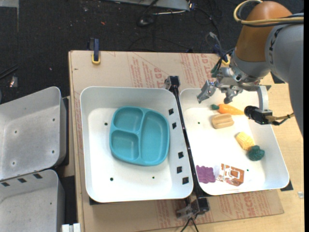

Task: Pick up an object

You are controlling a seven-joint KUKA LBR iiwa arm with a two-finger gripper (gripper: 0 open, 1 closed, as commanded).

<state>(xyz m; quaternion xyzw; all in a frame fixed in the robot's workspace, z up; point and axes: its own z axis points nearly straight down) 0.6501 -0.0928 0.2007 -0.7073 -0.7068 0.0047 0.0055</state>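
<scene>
Hovering spread-fingered, holding nothing: tool (217, 94) above tapered orange carrot (231, 109), seemingly glossy plastic; smooth tan block (222, 121) beside.

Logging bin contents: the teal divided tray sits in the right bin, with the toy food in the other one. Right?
Not quite. The camera view shows the tray in the left bin; the toy food, such as the corn, lies in the right bin.

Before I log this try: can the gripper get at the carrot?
Probably yes. The gripper hangs open just above the right bin's far edge, with the carrot right beneath it and nothing lying over it; the bread sits close beside.
</scene>
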